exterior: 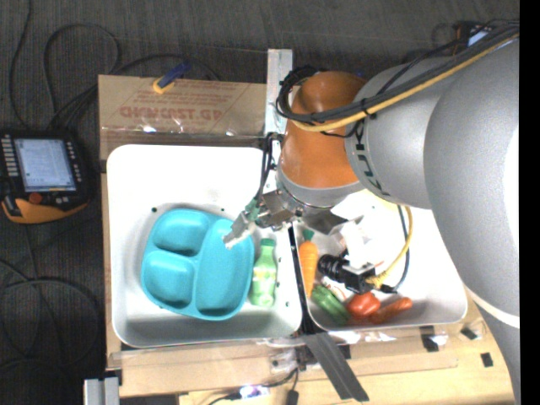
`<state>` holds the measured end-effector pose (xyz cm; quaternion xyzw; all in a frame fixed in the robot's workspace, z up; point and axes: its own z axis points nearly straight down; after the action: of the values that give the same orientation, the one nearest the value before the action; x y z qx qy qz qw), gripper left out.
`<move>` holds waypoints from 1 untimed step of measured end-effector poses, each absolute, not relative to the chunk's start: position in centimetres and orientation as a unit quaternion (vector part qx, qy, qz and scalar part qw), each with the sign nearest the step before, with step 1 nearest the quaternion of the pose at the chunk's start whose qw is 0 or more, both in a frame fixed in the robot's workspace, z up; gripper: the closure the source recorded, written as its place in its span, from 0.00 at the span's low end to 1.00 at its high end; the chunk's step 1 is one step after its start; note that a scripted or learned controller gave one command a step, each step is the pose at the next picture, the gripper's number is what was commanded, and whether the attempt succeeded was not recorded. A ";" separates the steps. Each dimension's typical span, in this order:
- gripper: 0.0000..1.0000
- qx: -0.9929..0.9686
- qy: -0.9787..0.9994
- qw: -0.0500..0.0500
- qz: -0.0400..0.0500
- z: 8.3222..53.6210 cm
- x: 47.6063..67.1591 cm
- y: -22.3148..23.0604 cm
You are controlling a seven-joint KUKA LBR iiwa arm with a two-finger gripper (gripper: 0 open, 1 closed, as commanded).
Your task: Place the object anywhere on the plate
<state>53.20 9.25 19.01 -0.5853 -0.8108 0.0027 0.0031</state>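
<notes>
The likely object, a pale green bottle [263, 273], lies in the left bin [126, 226], touching the 3 o'clock edge of the plate [198, 264] and running lengthwise from about 12 to 6 o'clock along that rim; it is not on the plate. The plate is turquoise with three compartments, two smaller ones toward 9 o'clock and a larger one toward 3 o'clock, and it sits in the lower half of the bin. The gripper [239, 230] hangs at the plate's 1 o'clock corner, just above the bottle's top end, its metallic fingers pointing toward 8 o'clock. Nothing can be seen between the fingers, and how wide they stand cannot be told from this angle. Behind it, toward 2 o'clock, rise the orange band [325, 133] and the bulky grey arm [456, 142], draped with cables. In the right bin [447, 306], a carrot [308, 264] lies along the divider at 9 o'clock, with a green vegetable [329, 304] below it and red pieces [375, 305] toward 6 o'clock. A cardboard sheet [181, 104] lies beyond the left bin at 12 o'clock, and a handheld control pendant [42, 171] sits on the floor at 9 o'clock.
</notes>
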 end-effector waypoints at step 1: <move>0.00 -0.602 -0.799 0.001 0.001 18.2 56.6 10.2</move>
<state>56.64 10.23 18.22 -0.6016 -0.7988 0.0013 0.0013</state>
